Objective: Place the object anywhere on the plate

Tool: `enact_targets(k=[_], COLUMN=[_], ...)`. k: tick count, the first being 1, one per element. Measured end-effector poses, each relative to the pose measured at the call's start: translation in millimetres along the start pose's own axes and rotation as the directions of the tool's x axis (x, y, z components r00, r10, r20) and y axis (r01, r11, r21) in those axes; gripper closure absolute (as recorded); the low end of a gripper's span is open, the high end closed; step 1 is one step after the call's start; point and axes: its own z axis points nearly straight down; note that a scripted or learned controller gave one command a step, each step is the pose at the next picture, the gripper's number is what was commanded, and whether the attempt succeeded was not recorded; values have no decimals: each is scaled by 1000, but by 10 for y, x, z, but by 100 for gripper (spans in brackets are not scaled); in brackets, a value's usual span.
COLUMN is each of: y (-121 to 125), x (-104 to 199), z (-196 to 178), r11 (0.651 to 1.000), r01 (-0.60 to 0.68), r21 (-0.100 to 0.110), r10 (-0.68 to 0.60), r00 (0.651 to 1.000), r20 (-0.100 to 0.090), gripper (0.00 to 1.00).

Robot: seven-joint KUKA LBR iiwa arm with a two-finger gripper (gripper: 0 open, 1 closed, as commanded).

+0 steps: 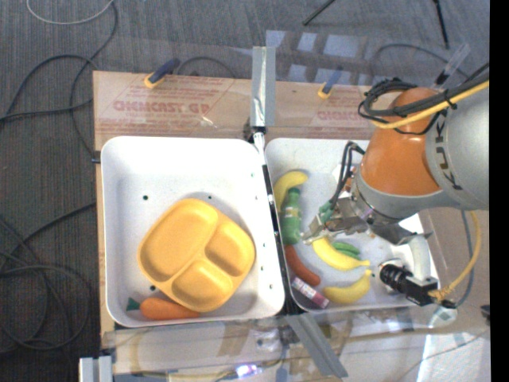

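Beginning with the worktop (pixel 183 106): a brown board carrying two shallow white bins side by side. Then the grey arm (pixel 469 157) with its orange band, stretched in from the right and hanging over the right bin (pixel 318 153). Alongside, the left bin (pixel 119 153), holding a yellow plate (pixel 199 253) with three compartments, lying near the middle and bare of any food. Just beside the plate's near edge, an orange toy carrot (pixel 169 309), flat on the bin floor; touching the plate or only close to it, hard to say.

In the right bin, a scatter of toy food:
- A far banana (pixel 291 183) toward the bin's left wall.
- A middle banana (pixel 338 255) just below the hand.
- A near banana (pixel 350 290) along the front wall.
- A green piece (pixel 292 220) beside the far banana, perhaps a cucumber or a bottle, too unclear to name.
- A red-orange sausage-like piece (pixel 303 267) nearer the front, by the left wall.

Smallest, the hand (pixel 328 221), low among these pieces, between the green piece and the middle banana. Cannot tell whether open or closed; no sign of anything gripped.

Judged from this: at the pick step, with placing not yet done. Likely target the middle banana or the green piece, both close by; cannot tell which. For the next move: secure a grip on one piece, lift clear of the bin walls, carry it leftward across the divide, and lower it onto any compartment of the plate.
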Motion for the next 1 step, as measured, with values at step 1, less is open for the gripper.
enact_targets(k=[1], y=[90], x=[612], z=[328], r11=[975], r01=[223], r21=[0], r10=[-223], r00=[975], r20=[-2], gripper=[100])
